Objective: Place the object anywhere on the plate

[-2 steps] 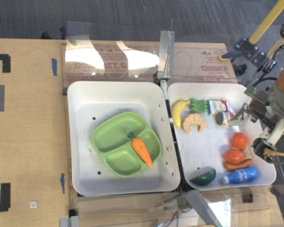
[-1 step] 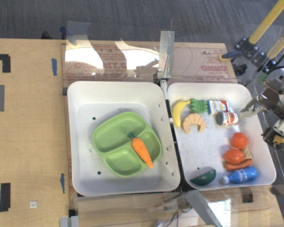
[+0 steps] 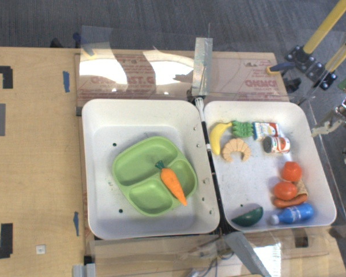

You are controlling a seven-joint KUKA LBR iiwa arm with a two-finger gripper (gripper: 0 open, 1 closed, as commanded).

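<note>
The carrot [image 3: 172, 182] lies on the green plate [image 3: 134, 169], across the ridge between its right compartments, so I judge the placing done. The plate sits mid-way in the left bin [image 3: 98, 154], bare floor all round it. Right of the plate, the other bin [image 3: 251, 178] crowds a banana [image 3: 218, 136], a croissant [image 3: 237, 149] and a can [image 3: 275, 143]. My claw's state I cannot tell.

At the right edge of the frame, about mid-height, a thin pale-grey metal piece [image 3: 334, 123] poked in, slanting slightly down to the left. It was too small and too cut off to tell whether it belonged to the robot, and no joint could be made out on it.
</note>
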